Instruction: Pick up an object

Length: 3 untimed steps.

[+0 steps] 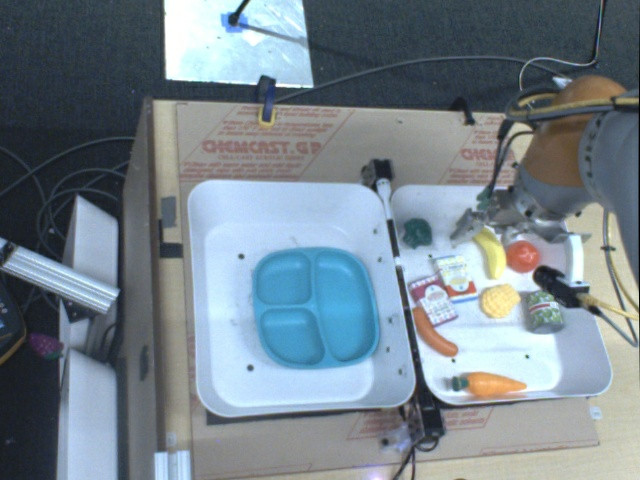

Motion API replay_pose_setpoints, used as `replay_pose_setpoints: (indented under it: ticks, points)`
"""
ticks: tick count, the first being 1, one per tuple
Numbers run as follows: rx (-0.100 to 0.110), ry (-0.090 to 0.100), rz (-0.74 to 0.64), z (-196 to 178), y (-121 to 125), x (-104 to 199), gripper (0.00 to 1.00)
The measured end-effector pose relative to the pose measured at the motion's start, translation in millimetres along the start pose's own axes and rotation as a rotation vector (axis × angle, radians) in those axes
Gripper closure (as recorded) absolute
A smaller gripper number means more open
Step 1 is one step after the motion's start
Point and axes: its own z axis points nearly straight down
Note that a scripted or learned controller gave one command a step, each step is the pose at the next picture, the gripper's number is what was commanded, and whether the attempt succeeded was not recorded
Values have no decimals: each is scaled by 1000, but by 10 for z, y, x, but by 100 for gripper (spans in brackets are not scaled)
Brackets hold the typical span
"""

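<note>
Board under the bins: brown, printed in red with what reads as "CHEMCAST GP"; the same print repeats at the right, partly hidden by my arm.

Left bin: shallow, white. It holds one blue divided tray with three compartments, lying flat near the centre.

Right bin: shallow, white, touching the left bin along the middle seam. Contents, left to right:
- a green broccoli piece at the upper left;
- an orange-red sausage lying at a slant near the left wall;
- a small red-and-white packet, printed, text too small to read;
- a second small packet, white with red and yellow print, likewise unreadable, just beside the first;
- a carrot along the front wall, green end to the left;
- a yellow corn piece at the centre;
- a banana, upright in the view, just above the corn;
- a red tomato just right of the banana;
- a small green can, label unreadable, at the right.

My pincer sits low over the upper part of the right bin, between the broccoli and the banana, close to the banana's top end. I cannot tell whether it is spread or closed, and nothing is visibly gripped.
</note>
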Motion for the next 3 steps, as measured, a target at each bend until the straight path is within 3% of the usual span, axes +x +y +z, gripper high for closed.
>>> replay_pose_setpoints:
  ticks: [1,2,3]
  points:
    - [-3,0,-2,-110,12,-2,100]
    - [-3,0,-2,-108,11,-1,0]
    - [-6,0,-3,-219,23,-2,100]
